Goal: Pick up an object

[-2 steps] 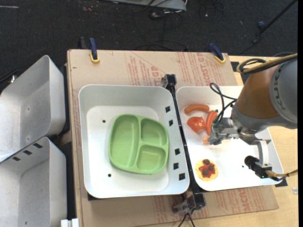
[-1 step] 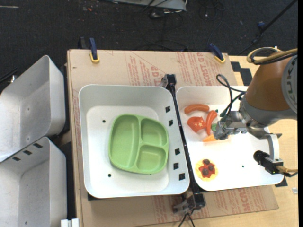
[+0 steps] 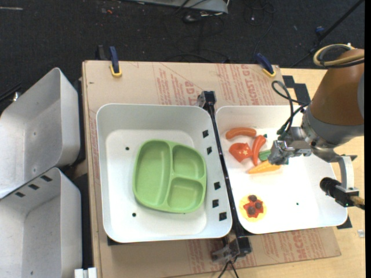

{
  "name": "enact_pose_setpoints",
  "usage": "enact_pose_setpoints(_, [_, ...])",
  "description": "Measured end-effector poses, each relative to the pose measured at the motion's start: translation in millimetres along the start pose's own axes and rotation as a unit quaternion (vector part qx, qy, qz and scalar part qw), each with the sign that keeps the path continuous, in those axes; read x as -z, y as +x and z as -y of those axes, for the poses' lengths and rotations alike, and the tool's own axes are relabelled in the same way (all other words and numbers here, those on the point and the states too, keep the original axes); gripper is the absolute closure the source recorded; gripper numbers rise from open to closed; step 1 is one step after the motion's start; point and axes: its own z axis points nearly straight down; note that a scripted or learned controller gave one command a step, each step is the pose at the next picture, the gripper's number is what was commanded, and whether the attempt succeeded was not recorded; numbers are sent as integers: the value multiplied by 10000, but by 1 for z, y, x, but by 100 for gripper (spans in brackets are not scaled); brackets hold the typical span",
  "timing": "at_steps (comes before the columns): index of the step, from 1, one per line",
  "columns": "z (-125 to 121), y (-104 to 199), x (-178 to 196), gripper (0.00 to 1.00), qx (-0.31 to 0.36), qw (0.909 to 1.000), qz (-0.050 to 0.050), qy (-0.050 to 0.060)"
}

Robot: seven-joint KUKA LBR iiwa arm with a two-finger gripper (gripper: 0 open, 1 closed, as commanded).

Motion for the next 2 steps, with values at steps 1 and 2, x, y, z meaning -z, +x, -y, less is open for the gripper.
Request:
enact_pose_setpoints(1, [-2, 0, 53, 100, 4, 10000, 3, -9])
enact_pose_setpoints(2, [1, 49, 55, 100, 25, 10000, -10, 16])
